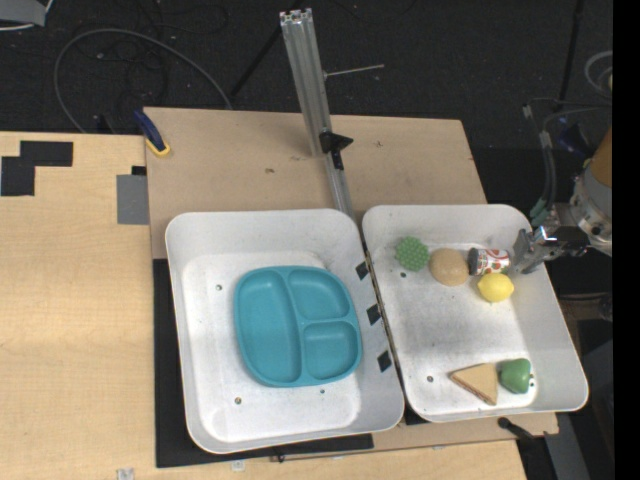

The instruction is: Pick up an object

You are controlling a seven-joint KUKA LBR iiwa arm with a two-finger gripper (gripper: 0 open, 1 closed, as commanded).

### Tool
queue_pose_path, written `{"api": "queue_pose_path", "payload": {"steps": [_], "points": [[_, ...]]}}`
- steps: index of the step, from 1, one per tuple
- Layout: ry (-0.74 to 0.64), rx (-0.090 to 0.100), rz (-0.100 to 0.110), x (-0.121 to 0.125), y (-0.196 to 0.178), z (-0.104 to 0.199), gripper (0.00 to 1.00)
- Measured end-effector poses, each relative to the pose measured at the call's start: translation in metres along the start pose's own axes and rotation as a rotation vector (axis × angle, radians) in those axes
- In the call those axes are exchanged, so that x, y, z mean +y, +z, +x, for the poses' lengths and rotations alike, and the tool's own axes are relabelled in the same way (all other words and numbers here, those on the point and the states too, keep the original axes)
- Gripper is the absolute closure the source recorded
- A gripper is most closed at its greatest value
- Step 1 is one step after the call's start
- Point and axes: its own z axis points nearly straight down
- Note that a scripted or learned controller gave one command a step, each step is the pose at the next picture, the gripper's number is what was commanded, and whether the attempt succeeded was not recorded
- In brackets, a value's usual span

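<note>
At the right of the frame, the gripper (532, 249) hangs beside a small red-and-white can (491, 261) in the right bin (560, 388), fingers indistinct; the can looks light, rigid and slick, best pinched across its round sides.

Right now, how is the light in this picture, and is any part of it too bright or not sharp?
In the camera view, light is even and soft; the left bin glares pale around the teal plate, the floor behind is almost black, and the claw looks small and slightly blurred by the right bin's edge.
</note>
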Motion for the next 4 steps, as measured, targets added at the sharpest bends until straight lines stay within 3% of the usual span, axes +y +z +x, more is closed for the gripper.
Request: {"api": "queue_pose_path", "payload": {"steps": [2,4], "points": [[-0.003,0.003,0.004,0.036,0.012,0.113,1.00],[-0.003,0.003,0.007,0.041,0.014,0.211,1.00]]}}
